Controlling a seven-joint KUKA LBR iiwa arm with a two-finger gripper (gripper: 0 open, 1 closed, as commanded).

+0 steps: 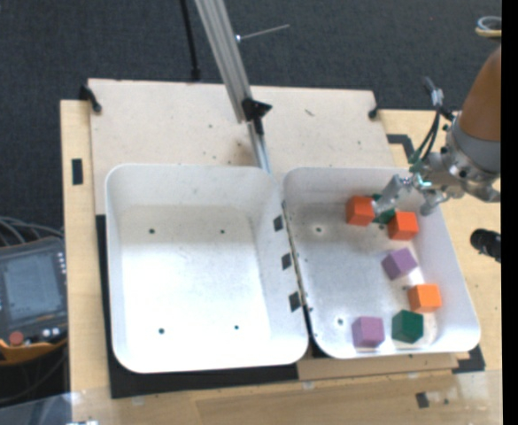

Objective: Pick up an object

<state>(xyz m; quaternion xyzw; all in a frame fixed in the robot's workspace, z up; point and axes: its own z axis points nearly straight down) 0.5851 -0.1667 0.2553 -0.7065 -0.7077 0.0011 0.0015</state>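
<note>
Pincer (385,209) sits between two orange blocks (360,211) in right bin (453,264).

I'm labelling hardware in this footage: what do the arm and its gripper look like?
The arm enters from the right: an orange band sits above a grey, rounded wrist section. Dark cables loop along its left side. Below it, the gripper is a small metallic silver-grey assembly with dark, greenish parts at its tip. No markings are legible.

Arm (482,113): cut off at right edge. Gripper (388,205) beside orange block (360,211): finger state indistinct.
</note>
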